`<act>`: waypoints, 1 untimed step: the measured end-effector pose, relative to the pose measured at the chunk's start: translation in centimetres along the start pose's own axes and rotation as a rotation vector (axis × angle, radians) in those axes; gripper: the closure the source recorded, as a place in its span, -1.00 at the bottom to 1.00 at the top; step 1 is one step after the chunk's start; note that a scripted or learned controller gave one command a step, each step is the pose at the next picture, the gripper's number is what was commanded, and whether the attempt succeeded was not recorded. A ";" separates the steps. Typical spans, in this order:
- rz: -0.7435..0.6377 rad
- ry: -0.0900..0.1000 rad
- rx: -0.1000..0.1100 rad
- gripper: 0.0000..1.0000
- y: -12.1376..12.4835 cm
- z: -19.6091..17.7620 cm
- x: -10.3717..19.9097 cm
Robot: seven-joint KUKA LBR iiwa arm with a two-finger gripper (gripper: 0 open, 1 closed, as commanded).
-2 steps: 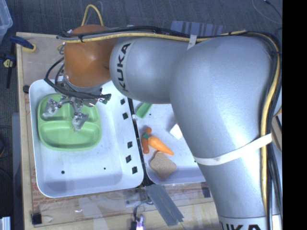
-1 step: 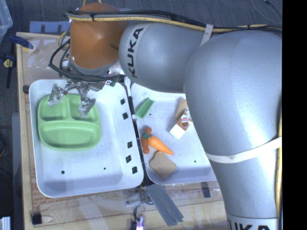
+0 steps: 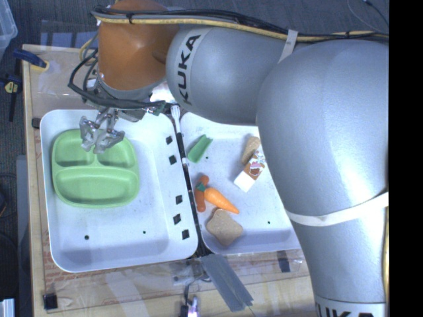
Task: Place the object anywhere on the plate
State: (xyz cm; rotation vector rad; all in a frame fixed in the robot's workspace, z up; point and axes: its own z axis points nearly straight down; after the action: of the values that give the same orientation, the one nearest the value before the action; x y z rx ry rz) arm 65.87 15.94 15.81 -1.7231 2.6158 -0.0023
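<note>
Grey KUKA arm [image 3: 317, 131] fills the right and top of the view, orange band [image 3: 129, 41] above the wrist, black cables looped around it. Worktop [image 3: 125, 286] carries two shallow white bins side by side. Left bin [image 3: 99, 243] lies under the end effector; right bin [image 3: 271, 226] lies to its right, the two rims touching. Green plate [image 3: 96, 170], divided into compartments, sits in the left bin directly below the end effector. End effector [image 3: 100, 135] hangs over the plate's upper compartment, metal fingers pointing down; whether they are spread or closed cannot be told from this angle, and nothing can be made out between them. All loose objects are in the right bin, well to the right of the end effector. Brown bread slice [image 3: 223, 227] lies farthest below and right. Carrot [image 3: 218, 200] lies just above the bread, long axis slanted, thin tip pointing lower right, green-topped end toward the bins' shared rim. A small orange-red piece [image 3: 201, 193] lies touching the carrot's green end, long axis near vertical. Small white-and-red carton [image 3: 251, 170] lies farther right, tilted, with a tan piece [image 3: 250, 148] just above it. Green flat piece [image 3: 198, 148] is nearest the end effector, just across the shared rim, long axis slanted upper right to lower left.
</note>
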 end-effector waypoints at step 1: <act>-0.372 0.002 -0.004 1.00 2.0 -7.2 -2.1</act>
State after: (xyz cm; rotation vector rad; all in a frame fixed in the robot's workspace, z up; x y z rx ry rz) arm 64.78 18.67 23.01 -2.1796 2.2556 -0.0008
